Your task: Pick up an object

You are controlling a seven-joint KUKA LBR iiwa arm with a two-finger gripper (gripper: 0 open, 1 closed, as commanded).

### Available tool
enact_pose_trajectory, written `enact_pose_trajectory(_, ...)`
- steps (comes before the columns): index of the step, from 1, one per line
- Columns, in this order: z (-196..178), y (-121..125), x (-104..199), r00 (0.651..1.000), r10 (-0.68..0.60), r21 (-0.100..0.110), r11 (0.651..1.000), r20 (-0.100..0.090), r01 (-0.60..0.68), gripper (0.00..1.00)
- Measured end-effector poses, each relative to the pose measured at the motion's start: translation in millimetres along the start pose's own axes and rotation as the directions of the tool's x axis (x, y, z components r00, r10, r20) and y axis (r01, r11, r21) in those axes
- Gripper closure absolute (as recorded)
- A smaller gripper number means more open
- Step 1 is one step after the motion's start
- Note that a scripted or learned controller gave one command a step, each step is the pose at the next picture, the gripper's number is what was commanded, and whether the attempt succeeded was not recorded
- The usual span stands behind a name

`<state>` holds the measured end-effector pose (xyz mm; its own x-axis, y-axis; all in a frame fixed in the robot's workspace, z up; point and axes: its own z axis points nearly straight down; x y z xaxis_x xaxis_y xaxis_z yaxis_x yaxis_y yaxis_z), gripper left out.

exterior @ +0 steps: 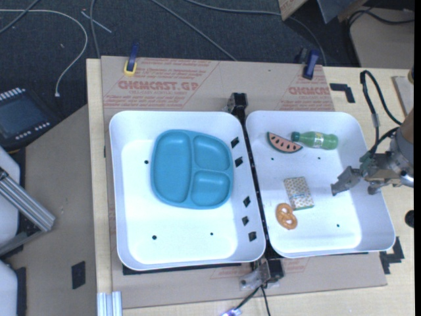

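Reaching in from the right side, the grey arm is bringing its claw (355, 178) over the right bin (368, 239). The claw is hanging over the right part of that bin, above bare white floor, and nothing is sitting between its fingers. From where I am standing the 2 dark fingers are looking spread apart, one pointing down to the left and one staying nearer to the wrist.

In the right bin 4 small things are lying. A slice of toy watermelon (283, 142) is resting near the far wall, and a green bottle (316, 139) is lying on its side just beside it, to its right. Nearer to me, a small patterned packet (298, 192) is lying in the middle of the bin, and an orange pretzel (286, 216) is lying just below it, almost touching. The claw is well apart from the bottle and is near the packet, to the right of it.

In the left bin (131, 236) a blue plate with 3 compartments (191, 168) is lying flat. Both bins are standing side by side on a brown surface (164, 81), and a blue clamp (310, 64) is gripping its far edge.
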<state>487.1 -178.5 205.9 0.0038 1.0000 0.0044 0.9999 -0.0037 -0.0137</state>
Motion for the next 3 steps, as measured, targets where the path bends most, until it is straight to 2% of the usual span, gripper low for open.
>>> enact_pose_trajectory(1, -5.8, 2.9, 0.4, 1.000, -0.004, -0.012, 1.000, 0.003, 0.004, 0.00)
enact_pose_trajectory(2, 46.2, 0.7, 11.2, 1.000, -0.004, -0.007, 1.000, 0.000, 0.004, 0.00)
enact_pose_trajectory(3, 109.3, 1.5, 8.6, 1.000, -0.003, -0.006, 1.000, 0.000, 0.003, 0.00)
